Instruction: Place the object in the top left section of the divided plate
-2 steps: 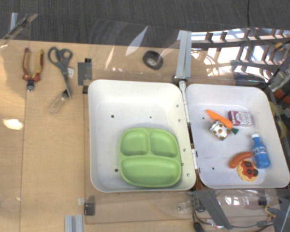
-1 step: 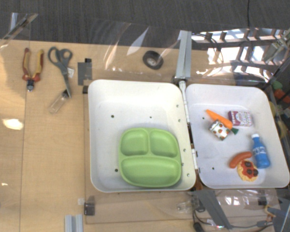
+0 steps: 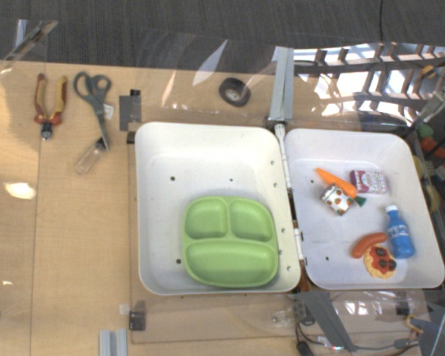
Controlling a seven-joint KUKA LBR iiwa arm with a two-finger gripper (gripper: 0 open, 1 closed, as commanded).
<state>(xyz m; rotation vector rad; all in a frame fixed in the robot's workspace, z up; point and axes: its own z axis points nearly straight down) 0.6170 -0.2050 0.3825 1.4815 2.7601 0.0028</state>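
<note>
Two shallow white bins sit side by side on a wooden counter (image 3: 59,258). Nearest, low in the left bin (image 3: 208,147), lies one green divided plate (image 3: 230,241) with three sections, nothing in any of them. The right bin (image 3: 400,150) holds six small things: a pizza slice (image 3: 380,261) and a sausage (image 3: 368,243) at the lower right, one blue bottle (image 3: 399,232) beside them, then a small can (image 3: 337,199), a carrot (image 3: 337,179) and a red-and-white carton (image 3: 368,182) farther up. At the upper left of the frame lie one pair of pliers (image 3: 47,104) and one pair of scissors (image 3: 95,95). The hand's state cannot be told.
</note>
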